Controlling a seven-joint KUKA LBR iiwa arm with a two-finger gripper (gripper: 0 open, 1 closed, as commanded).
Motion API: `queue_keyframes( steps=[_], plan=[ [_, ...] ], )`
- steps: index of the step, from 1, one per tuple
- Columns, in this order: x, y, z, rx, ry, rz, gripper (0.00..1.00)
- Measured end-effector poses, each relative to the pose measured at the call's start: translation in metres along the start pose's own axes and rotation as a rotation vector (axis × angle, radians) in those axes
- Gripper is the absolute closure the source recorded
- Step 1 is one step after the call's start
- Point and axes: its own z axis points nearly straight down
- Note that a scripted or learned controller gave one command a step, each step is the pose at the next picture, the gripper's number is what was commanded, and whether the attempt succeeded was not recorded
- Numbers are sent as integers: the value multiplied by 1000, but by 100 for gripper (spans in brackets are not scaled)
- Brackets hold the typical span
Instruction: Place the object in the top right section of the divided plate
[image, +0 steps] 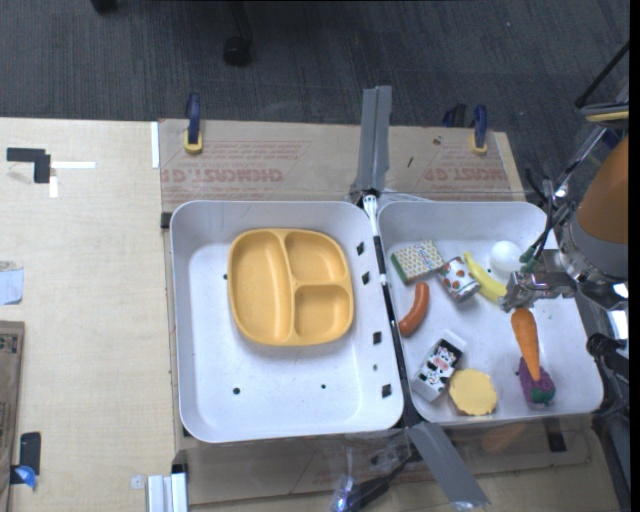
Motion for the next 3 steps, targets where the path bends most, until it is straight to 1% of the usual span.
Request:
queue_keyframes(
  steps=[1, 2, 3],
  plan=[
    [93, 6, -86, 0, 0, -110, 100],
    [92, 6, -94, 2, -3, -113, 100],
    [144, 43, -23, 5, -1, -201, 100]
  ],
)
